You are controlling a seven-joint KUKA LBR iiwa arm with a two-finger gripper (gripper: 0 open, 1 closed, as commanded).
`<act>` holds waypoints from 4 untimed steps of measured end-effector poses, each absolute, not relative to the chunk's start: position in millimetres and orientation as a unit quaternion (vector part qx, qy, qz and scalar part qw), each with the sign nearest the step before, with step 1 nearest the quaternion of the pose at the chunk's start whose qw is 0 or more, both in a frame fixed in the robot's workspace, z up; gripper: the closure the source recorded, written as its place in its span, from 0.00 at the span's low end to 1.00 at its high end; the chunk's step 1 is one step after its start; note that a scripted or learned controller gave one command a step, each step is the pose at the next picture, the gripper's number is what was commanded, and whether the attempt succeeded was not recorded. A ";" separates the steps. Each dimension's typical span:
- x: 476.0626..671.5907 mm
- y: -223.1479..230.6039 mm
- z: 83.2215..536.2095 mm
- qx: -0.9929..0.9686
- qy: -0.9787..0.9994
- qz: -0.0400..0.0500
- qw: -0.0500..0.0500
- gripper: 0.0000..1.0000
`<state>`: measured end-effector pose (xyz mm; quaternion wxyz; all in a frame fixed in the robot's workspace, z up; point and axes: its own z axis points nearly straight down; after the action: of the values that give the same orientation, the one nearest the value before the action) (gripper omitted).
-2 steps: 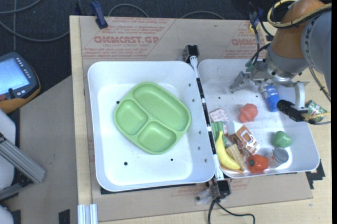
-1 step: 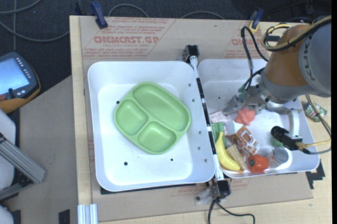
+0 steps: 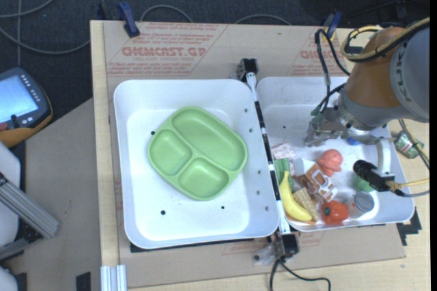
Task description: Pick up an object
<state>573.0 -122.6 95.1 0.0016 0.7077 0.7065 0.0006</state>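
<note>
the gripper (image 3: 321, 134) hovers low in the right bin (image 3: 290, 95) above the banana (image 3: 292, 201); its grip can't be told

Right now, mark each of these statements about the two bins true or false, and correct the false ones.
1. A green divided plate lies in the left bin. True.
2. The banana lies in the left bin. False: it lies in the right bin, near the divider between the bins.
3. A red tomato sits at the right bin's near edge. True.
4. The green plate has five compartments. False: it has three.
5. The arm reaches over the right bin. True.
</note>
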 end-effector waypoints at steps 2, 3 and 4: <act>540.5 -157.9 179.0 0.708 0.706 0.001 0.003 0.00; 506.2 -132.5 82.1 0.707 0.707 -0.002 -0.004 0.00; 509.0 -133.8 96.8 0.708 0.707 0.001 0.001 1.00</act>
<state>509.0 -133.8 96.8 0.0011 0.7075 0.7067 0.0006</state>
